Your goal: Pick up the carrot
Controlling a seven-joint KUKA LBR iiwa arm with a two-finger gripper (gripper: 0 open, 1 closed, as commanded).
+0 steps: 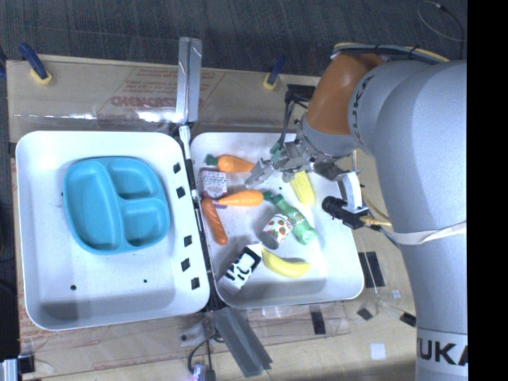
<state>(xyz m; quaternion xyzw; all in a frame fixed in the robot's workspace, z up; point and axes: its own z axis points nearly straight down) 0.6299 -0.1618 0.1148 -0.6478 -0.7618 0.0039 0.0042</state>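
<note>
Carrot (240,199) lies just beside the claw (265,172), lower-left.

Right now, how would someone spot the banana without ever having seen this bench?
Look in the right bin, the one crowded with toy food. Along its near edge lies the banana, curved and plain yellow, beside a black and white carton; the other yellow item, the corn, is knobbly.

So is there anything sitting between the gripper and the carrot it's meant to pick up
Nothing visible blocks it. The metal two-finger gripper hangs in the right white bin between two orange carrots: one with a green top up-left, one just below. A yellow corn cob and a green bottle lie to the side, off the path.
</note>
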